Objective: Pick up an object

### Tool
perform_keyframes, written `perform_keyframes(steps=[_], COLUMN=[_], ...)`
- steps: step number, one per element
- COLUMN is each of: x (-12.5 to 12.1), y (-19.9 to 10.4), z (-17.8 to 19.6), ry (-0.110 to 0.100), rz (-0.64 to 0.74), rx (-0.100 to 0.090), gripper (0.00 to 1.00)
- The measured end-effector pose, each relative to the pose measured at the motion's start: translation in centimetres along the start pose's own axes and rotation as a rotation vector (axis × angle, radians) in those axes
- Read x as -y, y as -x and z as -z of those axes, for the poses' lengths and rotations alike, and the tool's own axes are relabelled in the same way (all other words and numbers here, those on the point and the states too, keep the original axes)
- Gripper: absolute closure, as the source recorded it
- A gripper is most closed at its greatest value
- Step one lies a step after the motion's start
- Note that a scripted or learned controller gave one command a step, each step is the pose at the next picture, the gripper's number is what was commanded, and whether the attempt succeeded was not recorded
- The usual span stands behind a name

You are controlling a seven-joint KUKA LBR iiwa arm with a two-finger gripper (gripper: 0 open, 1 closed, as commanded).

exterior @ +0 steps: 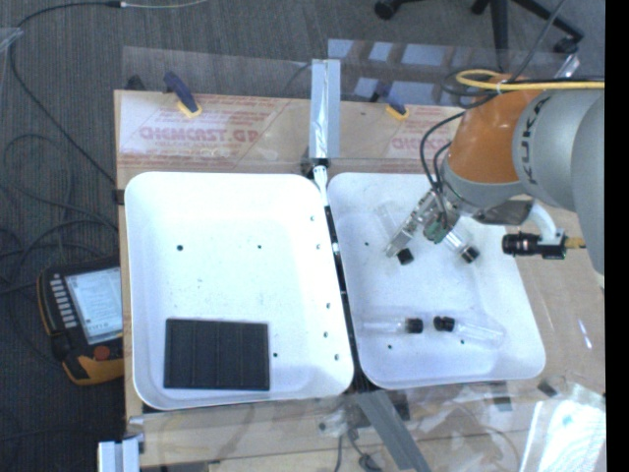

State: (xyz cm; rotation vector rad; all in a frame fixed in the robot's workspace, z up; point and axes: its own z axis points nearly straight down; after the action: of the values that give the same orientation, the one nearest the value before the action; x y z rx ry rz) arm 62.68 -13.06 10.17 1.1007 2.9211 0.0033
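Note:
My gripper (436, 253) hangs over the upper middle of the right bin (511, 293), under the orange band of the arm. Its two black-tipped fingers (403, 255) are spread wide apart, so it is open, with only bare bin floor between them. A clear plastic object with two small black parts (429, 324) lies on the right bin's floor near the front, a little below the gripper and apart from it. A flat black rectangular pad (216, 354) lies in the front left corner of the left bin (226, 214).
A metal post (323, 116) stands at the back between the two bins. Blue clamps (181, 90) hold the board behind the bins. A handheld controller (84, 318) lies on the floor left of the bench.

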Motion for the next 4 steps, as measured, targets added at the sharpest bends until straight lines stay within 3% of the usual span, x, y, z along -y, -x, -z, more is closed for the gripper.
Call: perform_keyframes(steps=[1, 2, 3, 4], x=[1.6, 1.4, 1.4, 9.9], y=[4.5, 4.6, 4.6, 0.0], z=[-1.2, -1.3, -1.3, -1.0], ry=[-0.01, -0.005, -0.005, -0.004], rz=[0.05, 0.048, 0.048, 0.16], rx=[-0.02, -0.009, -0.009, -0.007], gripper=[1.0, 0.0, 0.0, 0.0])
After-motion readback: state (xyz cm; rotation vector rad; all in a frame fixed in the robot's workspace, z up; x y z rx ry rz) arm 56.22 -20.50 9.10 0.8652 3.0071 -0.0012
